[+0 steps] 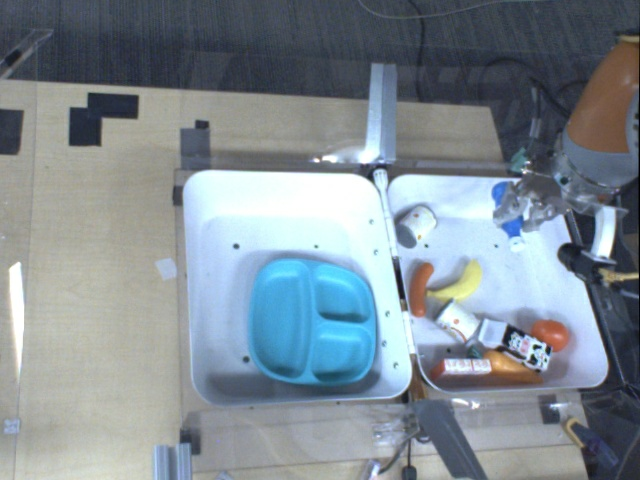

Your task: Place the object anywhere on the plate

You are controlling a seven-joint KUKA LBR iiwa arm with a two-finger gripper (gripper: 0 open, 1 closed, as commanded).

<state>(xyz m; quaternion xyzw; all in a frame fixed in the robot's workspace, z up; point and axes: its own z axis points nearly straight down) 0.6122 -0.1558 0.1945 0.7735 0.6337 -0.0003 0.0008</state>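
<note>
- Gripper point(520, 211) hangs over the far right part of the right bin point(470, 193); a small blue object point(507, 208) shows at its fingers, but whether they pinch it or merely stand over it cannot be told.
- Arm's orange band point(605, 103) sits at the view's right edge, above the grey wrist.
- Right bin contents, well apart from the gripper: a white cup-like item point(413, 225) near the far left corner; a yellow banana point(457, 281) just beside an orange-red sausage-shaped toy point(420, 288); a small white can point(455, 319); a tomato-red ball point(551, 335); a black-and-white patterned card point(526, 346); a carrot point(510, 365); a flat packet point(462, 367) with red print, too small to read.
- Left bin point(215, 208) holds the blue divided plate point(313, 320), three compartments, lying flat toward the near side; nothing rests on it.
- Surface: pale wooden bench point(90, 298) with black blocky markings point(100, 115) at far left; metal post point(383, 108) between the bins.
- Room: dark carpet beyond, thin cable point(415, 18) looping on it.
</note>
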